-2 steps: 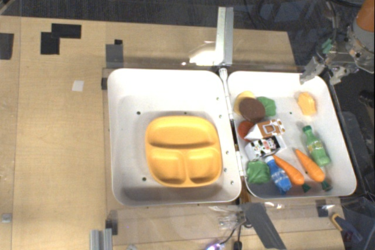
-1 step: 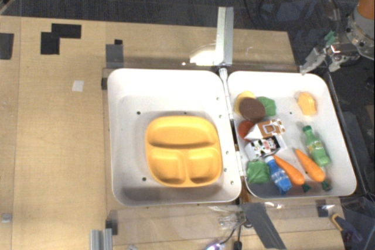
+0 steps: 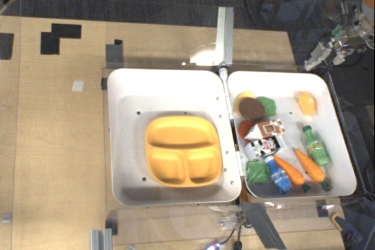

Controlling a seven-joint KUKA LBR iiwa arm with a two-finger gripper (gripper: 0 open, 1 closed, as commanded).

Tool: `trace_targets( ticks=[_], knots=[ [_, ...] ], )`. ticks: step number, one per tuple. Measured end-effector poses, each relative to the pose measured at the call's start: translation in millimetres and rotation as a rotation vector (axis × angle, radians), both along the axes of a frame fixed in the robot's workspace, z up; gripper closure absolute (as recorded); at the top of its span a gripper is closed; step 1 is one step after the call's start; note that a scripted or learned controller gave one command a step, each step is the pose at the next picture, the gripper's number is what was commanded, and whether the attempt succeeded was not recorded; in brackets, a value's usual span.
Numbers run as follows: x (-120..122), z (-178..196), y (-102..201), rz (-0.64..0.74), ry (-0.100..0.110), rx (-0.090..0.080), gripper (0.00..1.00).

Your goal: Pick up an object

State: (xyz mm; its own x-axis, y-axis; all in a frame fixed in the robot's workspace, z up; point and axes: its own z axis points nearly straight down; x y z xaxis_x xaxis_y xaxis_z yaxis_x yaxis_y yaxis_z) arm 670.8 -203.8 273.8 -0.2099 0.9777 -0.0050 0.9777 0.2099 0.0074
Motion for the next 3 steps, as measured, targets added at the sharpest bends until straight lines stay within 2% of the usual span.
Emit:
trace_targets(
  ticks=[1,2,3],
  knots=[
    [-1,113,-1,-0.285,0.0,0.003,0.0],
    [1,125,2,-0.275,-0.007,0.0,1.0],
    [1,125,2,-0.274,-0.006,0.0,0.0]
  ],
)
